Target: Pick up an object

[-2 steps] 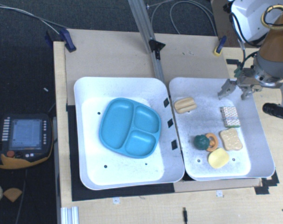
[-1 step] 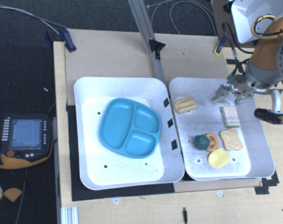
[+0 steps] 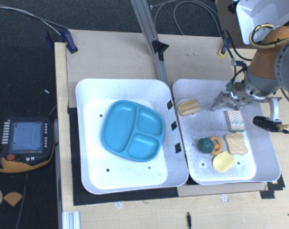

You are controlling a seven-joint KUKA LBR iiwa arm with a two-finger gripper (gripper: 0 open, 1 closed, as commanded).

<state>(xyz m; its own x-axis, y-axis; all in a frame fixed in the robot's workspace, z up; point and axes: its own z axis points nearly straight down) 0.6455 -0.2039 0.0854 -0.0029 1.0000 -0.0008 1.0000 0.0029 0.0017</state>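
The gripper [image 3: 229, 100] hangs over the right bin [image 3: 263, 173], fingers spread wide and holding nothing, just above the box [image 3: 235, 120]. The box lies flat beside the cracker [image 3: 235, 143], so the fingers could easily skid off or nudge both. The box print is too small to read.

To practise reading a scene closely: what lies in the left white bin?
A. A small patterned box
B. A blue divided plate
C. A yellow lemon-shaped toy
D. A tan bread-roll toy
B: the blue divided plate sits alone in the left bin, while the yellow toy, the patterned box and the tan roll all lie in the right bin.
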